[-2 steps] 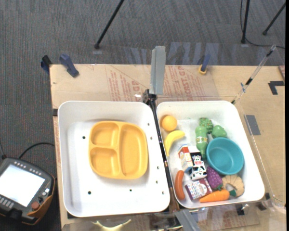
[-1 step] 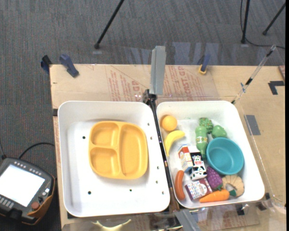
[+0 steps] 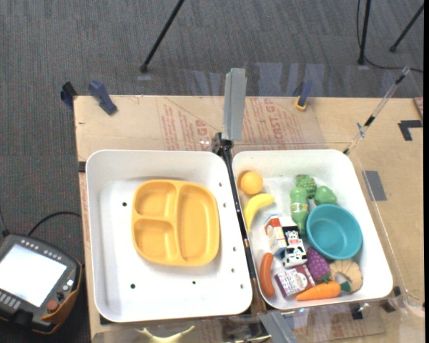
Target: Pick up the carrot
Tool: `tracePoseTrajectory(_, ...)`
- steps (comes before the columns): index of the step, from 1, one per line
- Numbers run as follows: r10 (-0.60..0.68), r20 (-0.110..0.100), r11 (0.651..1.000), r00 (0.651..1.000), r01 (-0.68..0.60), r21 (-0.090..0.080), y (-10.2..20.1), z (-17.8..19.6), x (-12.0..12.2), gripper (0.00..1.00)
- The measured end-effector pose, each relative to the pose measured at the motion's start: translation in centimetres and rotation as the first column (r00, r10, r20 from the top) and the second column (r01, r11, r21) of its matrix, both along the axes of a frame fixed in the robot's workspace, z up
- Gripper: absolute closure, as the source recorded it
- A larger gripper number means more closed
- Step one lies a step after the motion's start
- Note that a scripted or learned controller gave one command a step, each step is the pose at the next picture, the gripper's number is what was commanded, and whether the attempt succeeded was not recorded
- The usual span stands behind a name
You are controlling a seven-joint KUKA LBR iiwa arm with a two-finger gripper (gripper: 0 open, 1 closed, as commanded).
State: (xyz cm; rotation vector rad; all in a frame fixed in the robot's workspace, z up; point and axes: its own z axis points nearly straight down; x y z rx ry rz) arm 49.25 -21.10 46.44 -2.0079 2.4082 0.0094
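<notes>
White plastic bins, two, side by side on a cardboard-topped bench (image 3: 164,120).

Left bin (image 3: 107,291): one yellow divided plate (image 3: 176,222) with three compartments, lying flat near the bin's middle.

Right bin (image 3: 329,159), contents counted:
- One carrot (image 3: 319,291), orange with a green tip, lying flat along the near edge, towards the right corner, just beside the purple grapes and touching or nearly touching the small carton.
- One orange (image 3: 251,183), at the far left corner.
- One banana (image 3: 257,207), just below the orange, curving along the left wall.
- One red sausage-shaped piece (image 3: 267,274), at the near left wall.
- One teal bowl (image 3: 334,231), upright, on the right side.
- Green pieces, three counted: one knobbly (image 3: 304,184), one bottle-like (image 3: 299,207), one rounded (image 3: 325,194), all at the far side above the bowl.
- Small printed cartons, three counted: one red and white (image 3: 274,232), one black and white (image 3: 294,250), one pink and white (image 3: 292,280), in a line down the middle.
- One bunch of purple grapes (image 3: 317,264), below the bowl.
- One tan ridged piece (image 3: 345,271), at the near right; its kind cannot be told.

Bench fittings: two blue clamps (image 3: 102,96) at the far left edge, one yellow-tipped clamp (image 3: 302,97) at the far edge, one grey upright post (image 3: 234,109) between the bins.

One handheld screen unit (image 3: 30,281) lies on the floor at lower left.
</notes>
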Motion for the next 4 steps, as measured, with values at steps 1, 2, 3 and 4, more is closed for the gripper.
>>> tracePoseTrajectory(1, 0.099, -0.014, 0.995, 0.995, -0.099, 0.003, 0.1, -22.9, 0.7, 1.0)
tracePoseTrajectory(2, 0.117, 0.01, 0.993, 0.993, -0.117, -0.012, 0.0, 2.8, -1.3, 1.0)
tracePoseTrajectory(3, 0.527, -0.004, 0.85, 0.85, -0.527, 0.002, 0.7, -15.6, -1.5, 1.0)
tracePoseTrajectory(4, 0.724, 0.003, 0.69, 0.69, -0.724, -0.006, 1.9, -4.4, -1.5, 1.0)
